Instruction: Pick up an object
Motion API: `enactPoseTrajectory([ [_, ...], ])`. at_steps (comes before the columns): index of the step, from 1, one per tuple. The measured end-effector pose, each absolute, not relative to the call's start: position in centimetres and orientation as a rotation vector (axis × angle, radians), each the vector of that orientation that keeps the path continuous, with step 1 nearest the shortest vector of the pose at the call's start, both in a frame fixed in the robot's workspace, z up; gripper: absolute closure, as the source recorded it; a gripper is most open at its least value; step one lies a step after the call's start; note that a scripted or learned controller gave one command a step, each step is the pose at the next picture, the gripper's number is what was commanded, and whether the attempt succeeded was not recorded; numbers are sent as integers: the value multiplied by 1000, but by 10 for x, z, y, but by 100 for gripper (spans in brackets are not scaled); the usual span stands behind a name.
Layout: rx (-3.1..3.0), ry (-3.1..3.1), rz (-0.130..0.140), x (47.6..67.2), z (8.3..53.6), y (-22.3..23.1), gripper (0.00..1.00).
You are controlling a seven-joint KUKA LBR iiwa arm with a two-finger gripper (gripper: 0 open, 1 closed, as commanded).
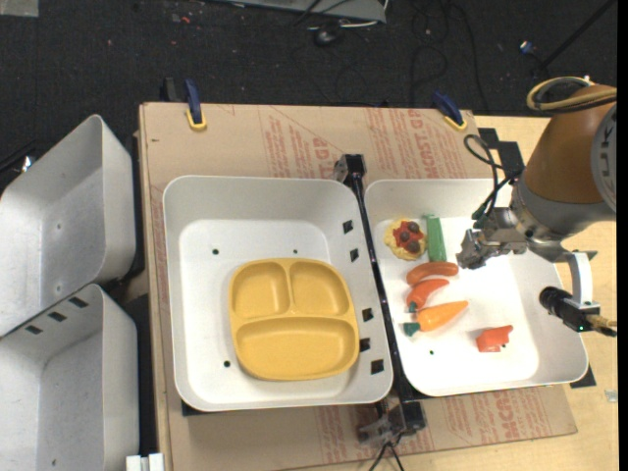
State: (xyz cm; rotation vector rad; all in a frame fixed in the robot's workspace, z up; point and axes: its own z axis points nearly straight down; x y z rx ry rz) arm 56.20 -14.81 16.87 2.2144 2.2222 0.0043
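The right white bin (pixel 510 369) holds several toy foods: a small pizza slice (pixel 405 237), a green stick (pixel 435 239), a red sausage (pixel 432 272), an orange carrot (pixel 439 314) and a small red piece (pixel 494 338). My gripper (pixel 478 247) hangs over the upper middle of this bin, just right of the sausage and the green stick. Nothing shows between its fingers. The grey arm with its orange band (pixel 574 155) comes in from the right.
The left white bin (pixel 196 292) holds a yellow divided tray (pixel 292 318). A black divider strip (pixel 371 283) runs between the bins. Two empty-looking white bins (pixel 59 263) lean off the bench's left side. Cables (pixel 496 180) trail by the wrist.
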Motion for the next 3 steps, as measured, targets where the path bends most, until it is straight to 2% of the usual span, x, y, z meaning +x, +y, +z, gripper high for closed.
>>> enactPoseTrajectory([
  [2, 2214, 2222, 4, 572, 278, -151, 100],
  [3, 2216, 2223, 2, 573, 300, -151, 100],
])
